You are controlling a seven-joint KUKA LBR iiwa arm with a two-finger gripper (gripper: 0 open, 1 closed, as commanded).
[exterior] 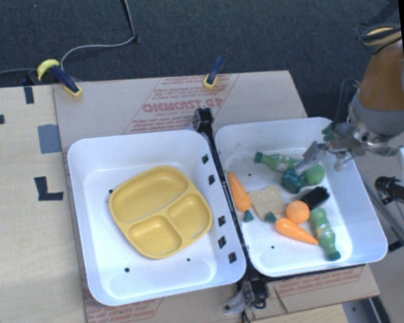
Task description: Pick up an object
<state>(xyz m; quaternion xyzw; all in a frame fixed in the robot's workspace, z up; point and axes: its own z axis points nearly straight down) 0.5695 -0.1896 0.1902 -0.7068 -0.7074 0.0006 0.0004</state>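
Nearest the camera, a green bottle (325, 234) and a carrot (295, 231) lie loose at the front of the right bin (363, 244), with an orange ball (298, 211) and a black brush (315, 197) just behind, all heaped together as pickable clutter. Beside it, the left bin (99, 277) carries a yellow divided plate (160, 211). Farther back, the gripper (316, 155) hangs low over a green ball (314, 175) and a teal piece (291, 181), likely lining up a grab; whether its jaws are spread or pressed together I cannot tell.

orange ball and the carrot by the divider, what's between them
In the camera view, a pale flat sponge-like piece lies between the orange ball and the carrot.
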